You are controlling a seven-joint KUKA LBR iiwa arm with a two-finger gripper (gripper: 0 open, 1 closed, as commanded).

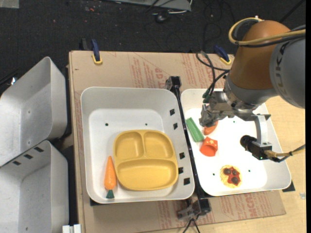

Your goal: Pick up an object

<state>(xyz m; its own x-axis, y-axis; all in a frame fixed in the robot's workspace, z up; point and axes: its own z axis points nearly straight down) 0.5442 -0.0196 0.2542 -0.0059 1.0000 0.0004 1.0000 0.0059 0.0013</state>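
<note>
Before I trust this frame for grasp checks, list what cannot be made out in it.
- Gripper, camera view: the wrist above covers its fingers, so open or shut is unreadable.
- Small orange piece under the gripper: partly covered by it; shape and any contact unclear.
- Flat yellow toy with red spots: too small to identify.
- Grey arm: cut off by the right edge.
- Green stem of the orange toy carrot: too small for detail.

Robot lab: bench [146, 62], loose cables [209, 28].
</note>
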